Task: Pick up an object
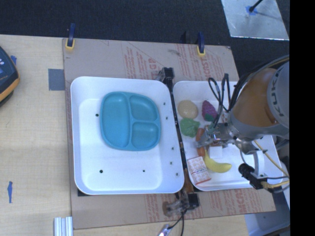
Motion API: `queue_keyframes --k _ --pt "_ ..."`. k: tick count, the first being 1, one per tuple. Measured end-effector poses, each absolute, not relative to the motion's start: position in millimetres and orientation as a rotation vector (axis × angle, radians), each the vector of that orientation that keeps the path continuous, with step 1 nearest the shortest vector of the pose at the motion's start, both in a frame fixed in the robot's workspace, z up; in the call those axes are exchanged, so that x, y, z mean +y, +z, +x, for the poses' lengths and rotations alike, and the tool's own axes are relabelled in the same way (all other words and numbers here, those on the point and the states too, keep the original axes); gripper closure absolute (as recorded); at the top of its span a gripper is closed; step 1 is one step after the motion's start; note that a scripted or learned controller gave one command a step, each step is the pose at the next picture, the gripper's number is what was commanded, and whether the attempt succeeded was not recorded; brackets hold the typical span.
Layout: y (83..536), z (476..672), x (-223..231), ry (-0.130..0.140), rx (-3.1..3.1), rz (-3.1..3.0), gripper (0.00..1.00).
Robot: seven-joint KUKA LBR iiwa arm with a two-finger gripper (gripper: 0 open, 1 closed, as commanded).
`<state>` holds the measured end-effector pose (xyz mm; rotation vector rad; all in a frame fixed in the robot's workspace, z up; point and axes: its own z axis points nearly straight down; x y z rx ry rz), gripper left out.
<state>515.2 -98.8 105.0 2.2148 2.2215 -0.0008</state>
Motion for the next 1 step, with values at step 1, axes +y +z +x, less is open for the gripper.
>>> queue_keyframes --k 1 --pt "191.8 516.1 -37.3 -0.002 2.228 2.218 1.0"
